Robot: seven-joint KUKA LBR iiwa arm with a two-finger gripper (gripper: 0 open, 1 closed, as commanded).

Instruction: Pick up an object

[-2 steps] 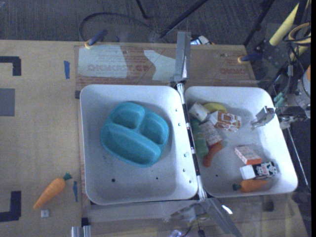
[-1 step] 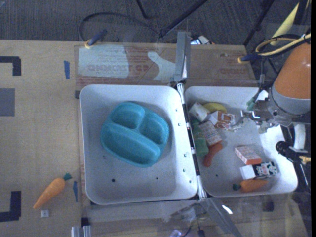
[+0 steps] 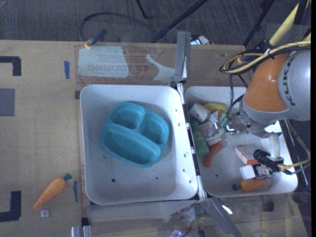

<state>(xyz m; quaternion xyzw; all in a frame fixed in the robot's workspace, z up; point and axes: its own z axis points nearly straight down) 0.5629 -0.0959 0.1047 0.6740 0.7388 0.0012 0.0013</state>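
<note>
My gripper [image 3: 223, 126] hangs over the left half of the right bin [image 3: 289, 181], low among a pile of small objects. Around it lie a white piece [image 3: 199, 111], a yellow banana [image 3: 215, 106], a green item [image 3: 200, 138] and a red sausage-shaped thing [image 3: 213, 153]. Further right in the same bin lie a red and white box [image 3: 244, 153] and an orange carrot [image 3: 252, 185]. The grey wrist with its orange band [image 3: 266, 90] hides the bin's upper right part. I cannot see anything between the fingers.
A blue divided plate [image 3: 136, 132] lies upside-up in the left bin [image 3: 94, 181]. A second toy carrot [image 3: 49, 192] lies on the wooden bench at the lower left, outside both bins. A raised divider [image 3: 190, 142] separates the bins.
</note>
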